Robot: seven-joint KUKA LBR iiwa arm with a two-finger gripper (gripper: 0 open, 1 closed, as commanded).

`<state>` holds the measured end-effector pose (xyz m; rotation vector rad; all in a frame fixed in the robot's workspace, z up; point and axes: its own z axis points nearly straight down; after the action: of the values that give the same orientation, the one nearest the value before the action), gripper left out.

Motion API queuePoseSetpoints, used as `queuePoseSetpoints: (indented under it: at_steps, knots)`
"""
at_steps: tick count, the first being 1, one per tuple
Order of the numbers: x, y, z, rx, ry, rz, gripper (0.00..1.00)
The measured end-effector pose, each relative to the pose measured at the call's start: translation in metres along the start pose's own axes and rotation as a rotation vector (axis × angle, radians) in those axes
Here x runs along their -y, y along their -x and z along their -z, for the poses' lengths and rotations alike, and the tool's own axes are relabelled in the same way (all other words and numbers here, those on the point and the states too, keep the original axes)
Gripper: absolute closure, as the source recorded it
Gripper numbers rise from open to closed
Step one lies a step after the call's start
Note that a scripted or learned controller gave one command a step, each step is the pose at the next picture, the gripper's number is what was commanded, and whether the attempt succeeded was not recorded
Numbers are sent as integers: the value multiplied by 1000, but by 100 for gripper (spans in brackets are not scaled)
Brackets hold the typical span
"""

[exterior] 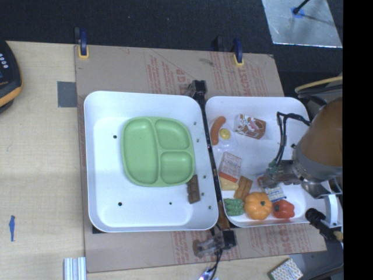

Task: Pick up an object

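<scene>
The right bin (pixel 291 107) holds several toy foods: an orange pumpkin (pixel 257 206), a red pepper (pixel 284 209), a green leafy piece (pixel 233 205), a sausage (pixel 217 129), a small yellow piece (pixel 225 135), a printed packet (pixel 250 126), a clear wrapper (pixel 229 164) and a brown bar (pixel 243 186). My gripper (pixel 273 180) hangs low over the right bin's near right part, just above the pumpkin and pepper. The arm's grey and orange body covers the bin's right side.
In the left bin (pixel 105 209) lies a green divided plate (pixel 157 150), with a small brown block (pixel 193 189) near the right wall. A black cable (pixel 282 134) loops over the right bin beside the arm. Clamps (pixel 237 50) stand at the cardboard's far edge.
</scene>
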<state>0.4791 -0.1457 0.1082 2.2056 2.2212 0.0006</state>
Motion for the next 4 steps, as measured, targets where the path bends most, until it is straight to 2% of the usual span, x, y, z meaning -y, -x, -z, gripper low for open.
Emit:
queuePoseSetpoints:
  at_steps: [1, 2, 3, 4]
  knots:
    - [0, -43, 97, -9, -3, 2, 100]
    - [2, -41, 92, -8, -11, -2, 0]
    - [-37, 15, 25, -5, -13, -5, 0]
    - [-27, 24, -19, -9, -15, -2, 0]
